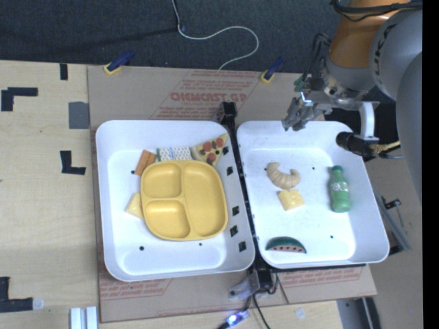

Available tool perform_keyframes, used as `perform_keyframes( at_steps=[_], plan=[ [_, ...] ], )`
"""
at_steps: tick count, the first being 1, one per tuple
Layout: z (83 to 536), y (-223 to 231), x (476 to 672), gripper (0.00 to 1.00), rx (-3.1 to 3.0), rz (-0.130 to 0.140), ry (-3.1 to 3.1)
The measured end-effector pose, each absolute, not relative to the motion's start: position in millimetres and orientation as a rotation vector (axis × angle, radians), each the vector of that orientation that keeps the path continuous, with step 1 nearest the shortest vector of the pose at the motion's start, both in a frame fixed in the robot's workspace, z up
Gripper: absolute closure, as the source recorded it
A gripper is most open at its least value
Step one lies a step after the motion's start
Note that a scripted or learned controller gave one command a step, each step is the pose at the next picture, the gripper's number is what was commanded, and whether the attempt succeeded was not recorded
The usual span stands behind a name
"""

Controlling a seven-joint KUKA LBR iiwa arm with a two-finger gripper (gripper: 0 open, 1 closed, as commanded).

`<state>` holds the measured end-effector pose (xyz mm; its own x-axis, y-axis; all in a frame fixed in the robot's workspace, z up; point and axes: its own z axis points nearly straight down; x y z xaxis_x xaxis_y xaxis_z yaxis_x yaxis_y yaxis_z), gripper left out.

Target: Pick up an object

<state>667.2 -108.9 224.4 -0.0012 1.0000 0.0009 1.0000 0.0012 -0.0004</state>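
Nearest me, a watermelon slice (pixel 287 245) lies at the right bin's (pixel 370 249) front edge. From here, my gripper (pixel 296 120) hangs over the far rim, its grip unreadable, well apart from the croissant (pixel 283 175), cheese wedge (pixel 291 199) and green bottle (pixel 338 188).

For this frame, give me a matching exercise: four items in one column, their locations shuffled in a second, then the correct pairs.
Items:
1. yellow divided plate
2. green bottle
3. watermelon slice
4. pincer

Places:
A. right bin, near its front edge
B. above the right bin's back rim
C. left bin, middle
D. right bin, beside its right wall

Pairs: 1-C, 2-D, 3-A, 4-B
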Motion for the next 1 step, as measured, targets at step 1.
perform_keyframes(
  at_steps=[1],
  plan=[
    [231.1, -68.6, 645.7, 1.00, -2.215, 0.001, -2.225]
  ],
)
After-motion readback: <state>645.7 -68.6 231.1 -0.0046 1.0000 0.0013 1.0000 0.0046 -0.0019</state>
